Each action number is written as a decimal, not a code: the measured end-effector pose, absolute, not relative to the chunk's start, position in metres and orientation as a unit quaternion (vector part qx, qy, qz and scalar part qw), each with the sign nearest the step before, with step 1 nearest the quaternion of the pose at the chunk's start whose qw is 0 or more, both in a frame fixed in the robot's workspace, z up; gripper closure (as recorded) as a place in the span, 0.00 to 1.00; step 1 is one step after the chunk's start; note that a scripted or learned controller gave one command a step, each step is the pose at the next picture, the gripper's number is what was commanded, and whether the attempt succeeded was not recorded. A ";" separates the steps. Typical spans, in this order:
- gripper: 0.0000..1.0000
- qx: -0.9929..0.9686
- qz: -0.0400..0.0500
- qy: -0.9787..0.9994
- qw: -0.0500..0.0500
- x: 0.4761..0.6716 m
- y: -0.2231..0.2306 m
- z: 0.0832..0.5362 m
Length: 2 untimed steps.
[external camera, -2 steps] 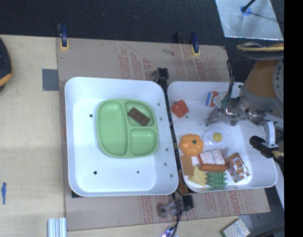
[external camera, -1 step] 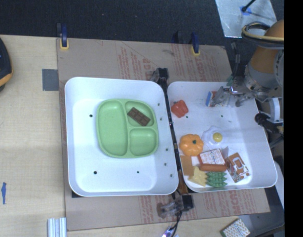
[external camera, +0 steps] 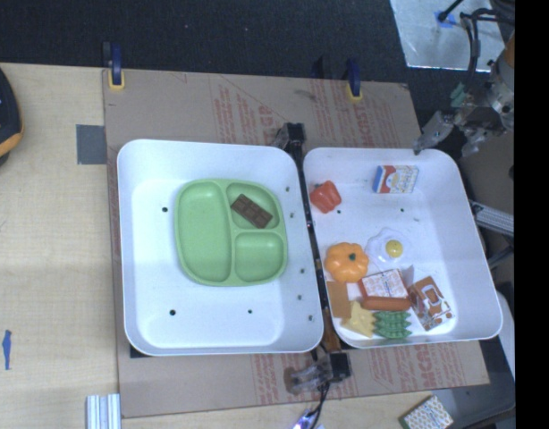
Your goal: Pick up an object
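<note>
Tan bench (external camera: 51,266) under brown cardboard sheet (external camera: 257,114); dark floor (external camera: 239,16) beyond.

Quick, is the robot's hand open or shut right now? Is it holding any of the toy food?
Hand: above the right bin's far corner, nothing visibly in it; open or shut cannot be told.

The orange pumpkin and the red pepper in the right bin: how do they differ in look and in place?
The orange pumpkin is larger and rounder than the red pepper, which looks blockier. The pumpkin has a small dark stem on top; the pepper shows none that I can make out. The pumpkin lies beside the crowded items at the near end of the right bin, while the pepper lies apart, farther back. Both lie close to the bin's left wall.
</note>
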<state>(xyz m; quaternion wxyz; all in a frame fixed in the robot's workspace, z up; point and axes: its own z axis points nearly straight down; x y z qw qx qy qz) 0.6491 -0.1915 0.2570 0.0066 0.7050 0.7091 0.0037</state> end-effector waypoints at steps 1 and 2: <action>0.00 0.706 -0.005 0.709 -0.009 0.564 -0.137 0.160; 0.00 0.705 -0.001 0.709 -0.001 0.547 -0.106 0.089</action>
